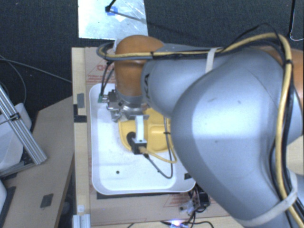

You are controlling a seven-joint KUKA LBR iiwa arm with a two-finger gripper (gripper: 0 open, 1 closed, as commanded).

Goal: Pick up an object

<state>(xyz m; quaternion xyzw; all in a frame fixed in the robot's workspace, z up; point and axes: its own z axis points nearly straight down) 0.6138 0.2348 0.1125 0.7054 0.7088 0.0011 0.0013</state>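
Observation:
The grey arm with its orange band [130, 61] reaches across from the right and hangs low over the left white bin [111, 175]. My gripper [122, 114] is down at the upper middle of that bin, its metal body partly hidden under the wrist. A yellow rounded object [154, 133] lies in the bin right beside and below the gripper, partly covered by the arm. I cannot tell whether the gripper touches it. The arm hides the right bin.
A tiny dark speck [117, 172] lies on the bin floor near the front. A shiny silver sheet [111, 11] lies behind the bins. An aluminium frame [21, 134] stands at the left over the wooden bench [52, 141].

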